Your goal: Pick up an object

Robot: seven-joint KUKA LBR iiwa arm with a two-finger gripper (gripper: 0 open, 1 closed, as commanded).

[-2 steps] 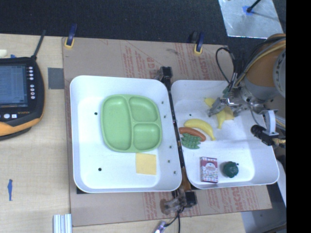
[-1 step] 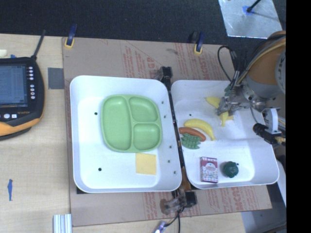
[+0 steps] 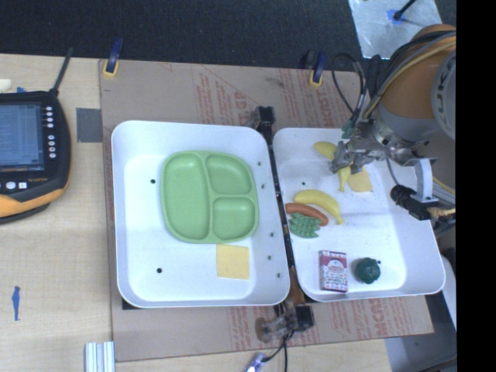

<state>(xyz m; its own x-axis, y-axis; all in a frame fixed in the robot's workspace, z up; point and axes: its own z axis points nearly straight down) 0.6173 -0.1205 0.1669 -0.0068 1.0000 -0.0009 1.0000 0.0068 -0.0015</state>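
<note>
the arm point(image 3: 418, 76) comes in over the far right corner of the right bin point(image 3: 418, 281), and the gripper point(image 3: 346, 160) hangs low over that bin's far part. its dark fingers sit right at a cluster of yellow pieces: a yellow piece point(image 3: 324, 149) just left of the gripper, and a pale yellow slice point(image 3: 359, 182) just nearer than it. the fingers lie over a narrow yellow bit there, but whether they are clenched on it or released cannot be told from this slanted look.

taking the right bin as the landmark: a banana point(image 3: 321, 202) lies near its middle left, with a red sausage point(image 3: 306, 211) touching it and a green pea pod point(image 3: 303, 225) just nearer. a small red carton point(image 3: 333, 270) stands by the near edge, a dark green round thing point(image 3: 367, 270) just to its right.

left of the right bin, touching it, is the left bin point(image 3: 132, 208), holding a green divided plate point(image 3: 209, 196) and a yellow cheese square point(image 3: 233, 261). further left on the worktop point(image 3: 54, 285) rests a control pendant point(image 3: 27, 157).
</note>
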